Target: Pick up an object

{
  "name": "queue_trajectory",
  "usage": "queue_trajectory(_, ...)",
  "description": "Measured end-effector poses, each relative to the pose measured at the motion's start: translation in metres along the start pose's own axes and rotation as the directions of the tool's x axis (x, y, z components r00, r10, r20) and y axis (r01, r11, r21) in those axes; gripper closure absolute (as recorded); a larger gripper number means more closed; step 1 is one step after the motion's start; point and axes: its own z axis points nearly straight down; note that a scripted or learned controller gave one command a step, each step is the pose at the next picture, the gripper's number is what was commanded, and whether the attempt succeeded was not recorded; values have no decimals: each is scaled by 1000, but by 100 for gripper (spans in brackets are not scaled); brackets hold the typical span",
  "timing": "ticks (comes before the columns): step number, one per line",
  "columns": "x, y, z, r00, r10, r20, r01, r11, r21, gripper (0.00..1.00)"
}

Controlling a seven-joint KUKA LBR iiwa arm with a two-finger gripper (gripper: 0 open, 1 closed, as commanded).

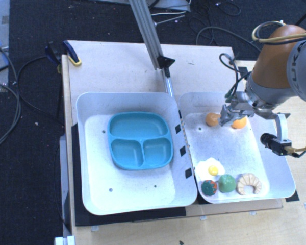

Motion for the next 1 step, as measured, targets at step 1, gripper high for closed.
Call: queue_trajectory(1, -3, 8, -62, 1000, -1, 1, 1, 1000, -2, 100)
